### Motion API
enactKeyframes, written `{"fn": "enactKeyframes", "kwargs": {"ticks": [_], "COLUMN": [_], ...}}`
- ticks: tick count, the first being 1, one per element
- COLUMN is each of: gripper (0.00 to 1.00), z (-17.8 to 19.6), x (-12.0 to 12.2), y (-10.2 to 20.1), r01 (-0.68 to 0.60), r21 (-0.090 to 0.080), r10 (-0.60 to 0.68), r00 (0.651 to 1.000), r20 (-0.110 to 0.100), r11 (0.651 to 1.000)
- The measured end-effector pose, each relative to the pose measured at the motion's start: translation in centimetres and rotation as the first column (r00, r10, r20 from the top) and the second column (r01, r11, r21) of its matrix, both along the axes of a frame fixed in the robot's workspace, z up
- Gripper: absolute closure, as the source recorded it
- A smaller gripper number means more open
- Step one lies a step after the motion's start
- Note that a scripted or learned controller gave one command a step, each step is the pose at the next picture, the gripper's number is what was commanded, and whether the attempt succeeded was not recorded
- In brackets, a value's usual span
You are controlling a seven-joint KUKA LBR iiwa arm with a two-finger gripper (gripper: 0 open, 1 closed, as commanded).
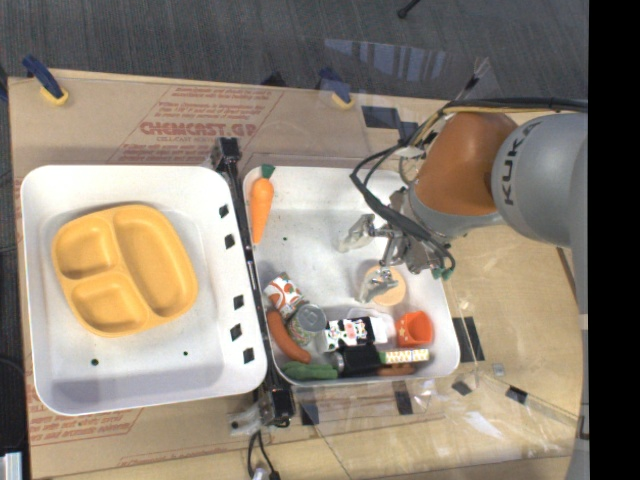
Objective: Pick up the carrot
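Seen from above, 2 white bins sit side by side on a cardboard-covered bench. The grey arm with its orange band reaches in from the right, wrist bent down over the right bin. Its gripper hangs in the middle of that bin with its 2 fingers spread apart, pinching nothing. The carrot lies against the bin's upper left wall, well apart from the gripper. A yellow divided plate rests in the left bin.

Yellow divided plate, orange cup
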State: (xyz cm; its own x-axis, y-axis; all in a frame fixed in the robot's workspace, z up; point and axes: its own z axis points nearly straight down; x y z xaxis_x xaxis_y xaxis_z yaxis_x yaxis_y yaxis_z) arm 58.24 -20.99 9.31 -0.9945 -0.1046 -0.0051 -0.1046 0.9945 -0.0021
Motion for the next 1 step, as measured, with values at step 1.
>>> {"fn": "enactKeyframes", "kwargs": {"ticks": [1], "gripper": [0.00], "z": [0.11], "x": [4.12], "y": [0.26], "r01": [-0.237], "r21": [0.001], "r10": [0.237], "r00": [0.971], "r20": [0.001], "r11": [0.971]}}
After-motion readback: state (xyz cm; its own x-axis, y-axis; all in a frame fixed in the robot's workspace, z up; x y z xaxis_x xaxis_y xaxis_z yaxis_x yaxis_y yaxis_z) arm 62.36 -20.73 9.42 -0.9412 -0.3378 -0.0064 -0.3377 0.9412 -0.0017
